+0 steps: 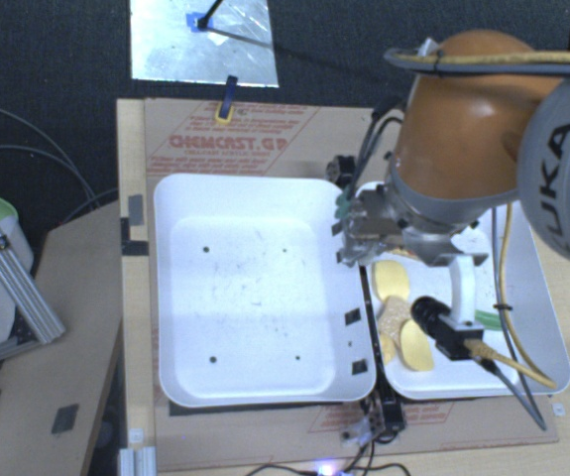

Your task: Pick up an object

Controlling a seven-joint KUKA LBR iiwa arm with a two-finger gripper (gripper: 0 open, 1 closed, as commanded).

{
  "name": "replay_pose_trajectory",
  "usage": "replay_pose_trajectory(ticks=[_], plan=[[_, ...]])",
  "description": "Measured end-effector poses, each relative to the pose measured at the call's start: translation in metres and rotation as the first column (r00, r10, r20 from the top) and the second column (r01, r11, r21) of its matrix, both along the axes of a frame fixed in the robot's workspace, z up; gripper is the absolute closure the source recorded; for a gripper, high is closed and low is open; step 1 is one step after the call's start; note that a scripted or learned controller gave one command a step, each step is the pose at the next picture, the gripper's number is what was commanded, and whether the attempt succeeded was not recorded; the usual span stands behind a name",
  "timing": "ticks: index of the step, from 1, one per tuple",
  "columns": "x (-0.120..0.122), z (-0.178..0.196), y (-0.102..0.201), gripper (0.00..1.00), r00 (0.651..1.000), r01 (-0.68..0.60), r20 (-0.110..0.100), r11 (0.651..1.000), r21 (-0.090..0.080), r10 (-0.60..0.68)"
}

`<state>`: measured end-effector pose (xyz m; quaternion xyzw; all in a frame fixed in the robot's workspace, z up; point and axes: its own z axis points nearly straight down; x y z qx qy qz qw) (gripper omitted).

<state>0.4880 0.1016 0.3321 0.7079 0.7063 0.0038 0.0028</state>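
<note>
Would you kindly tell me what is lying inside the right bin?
A pale yellow slice, a tan lump and another yellow slice lie near its left wall, with a green sliver further right. The arm covers much of the bin, so anything beneath it is hidden.

On the bench (132,315) a lettered brown board (235,139) bears the left bin (245,296) and right bin (540,310).

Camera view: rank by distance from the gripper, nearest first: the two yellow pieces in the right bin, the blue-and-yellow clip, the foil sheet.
1. Upper yellow piece, right bin, just below the gripper.
2. Lower yellow piece, same bin, toward its front edge.
3. Blue-and-yellow clip, on the cardboard behind the left bin.
4. Foil sheet, top of view.
</note>
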Motion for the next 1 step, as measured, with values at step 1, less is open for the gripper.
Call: replay_pose_trajectory(ticks=[1], plan=[[-0.0003,0.1172,-0.0444,1.00,1.000,0.001,0.008,1.000,0.001,-0.001]])
